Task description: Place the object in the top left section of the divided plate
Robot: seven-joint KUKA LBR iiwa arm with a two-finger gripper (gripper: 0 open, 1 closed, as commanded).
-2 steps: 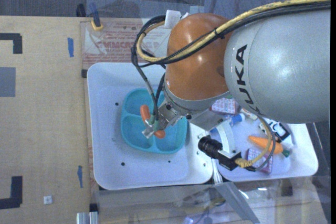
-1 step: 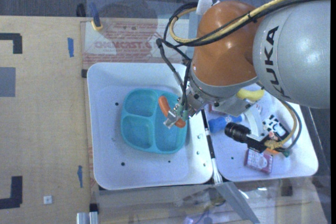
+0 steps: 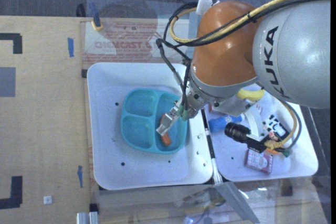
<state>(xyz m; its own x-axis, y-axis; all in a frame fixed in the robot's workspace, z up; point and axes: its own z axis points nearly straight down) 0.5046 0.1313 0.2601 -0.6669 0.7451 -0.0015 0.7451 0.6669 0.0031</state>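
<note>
A teal divided plate (image 3: 140, 104) lies in the left white bin (image 3: 105, 165). My gripper (image 3: 167, 126) hangs low over the plate's right-hand section, reaching in from the right under the big orange wrist. A small orange object (image 3: 166, 139) shows just below the gripper's tip, in or just over the lower part of that right section. Whether it is held or resting on the plate I cannot tell. The plate's top left section and the section below it have nothing in them.
The right bin (image 3: 304, 165) holds a blue item (image 3: 217, 124), a purple-pink packet (image 3: 259, 160) and a white piece with black marks (image 3: 273, 123). The arm's bulk covers the ridge between the bins. A wooden bench top lies to the left.
</note>
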